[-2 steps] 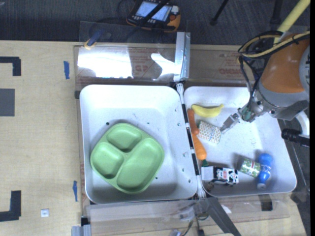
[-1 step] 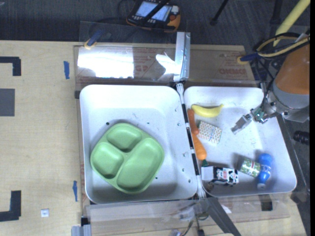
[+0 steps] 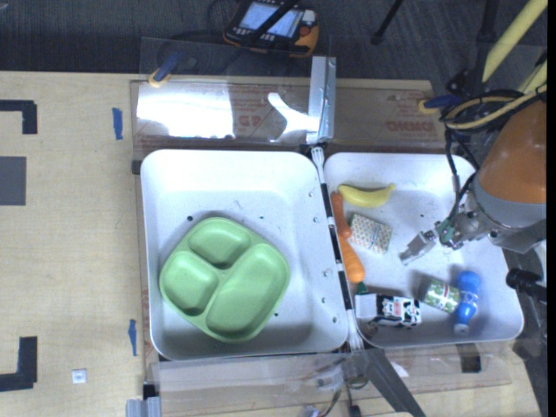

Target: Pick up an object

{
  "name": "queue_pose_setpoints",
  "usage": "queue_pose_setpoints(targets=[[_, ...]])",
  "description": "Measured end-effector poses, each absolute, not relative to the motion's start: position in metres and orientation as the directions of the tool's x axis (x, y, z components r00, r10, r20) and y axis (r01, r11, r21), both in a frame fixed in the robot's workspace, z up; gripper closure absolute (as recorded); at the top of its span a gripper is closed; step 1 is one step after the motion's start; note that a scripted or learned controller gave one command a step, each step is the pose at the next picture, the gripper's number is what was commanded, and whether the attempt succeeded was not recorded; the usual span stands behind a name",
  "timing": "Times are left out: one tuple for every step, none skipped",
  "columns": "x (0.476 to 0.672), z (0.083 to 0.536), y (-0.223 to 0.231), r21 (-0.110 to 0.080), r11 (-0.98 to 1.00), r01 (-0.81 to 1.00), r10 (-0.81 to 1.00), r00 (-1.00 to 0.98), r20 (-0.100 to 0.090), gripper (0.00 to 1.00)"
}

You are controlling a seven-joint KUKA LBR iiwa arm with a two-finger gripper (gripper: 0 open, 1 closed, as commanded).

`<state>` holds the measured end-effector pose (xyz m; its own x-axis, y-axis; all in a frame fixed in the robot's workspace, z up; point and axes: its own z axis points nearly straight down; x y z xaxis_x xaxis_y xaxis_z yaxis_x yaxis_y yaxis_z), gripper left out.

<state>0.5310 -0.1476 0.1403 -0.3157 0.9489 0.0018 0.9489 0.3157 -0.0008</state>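
I've got the metal two-finger gripper (image 3: pixel 419 244) hovering mid right white bin (image 3: pixel 434 176) w/ nothing in it, can't tell if open. Nearest pick: small green can (image 3: pixel 440 296), lying just below, clear approach.

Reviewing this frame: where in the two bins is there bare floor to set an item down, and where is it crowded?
Left bin: bare floor along its back edge and right side, around the green divided plate. Right bin: crowded on its left side with banana, carrot, patterned packet, cow toy and bottle; the gripper hangs mid-bin.
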Motion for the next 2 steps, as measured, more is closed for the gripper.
queue_pose_setpoints(targets=[[0.601,0.111,-0.116,0.004,0.522,0.853,0.853,-0.522,-0.004,0.0],[0.666,0.095,-0.128,-0.011,0.663,0.748,0.749,-0.663,0.014,0.0]])
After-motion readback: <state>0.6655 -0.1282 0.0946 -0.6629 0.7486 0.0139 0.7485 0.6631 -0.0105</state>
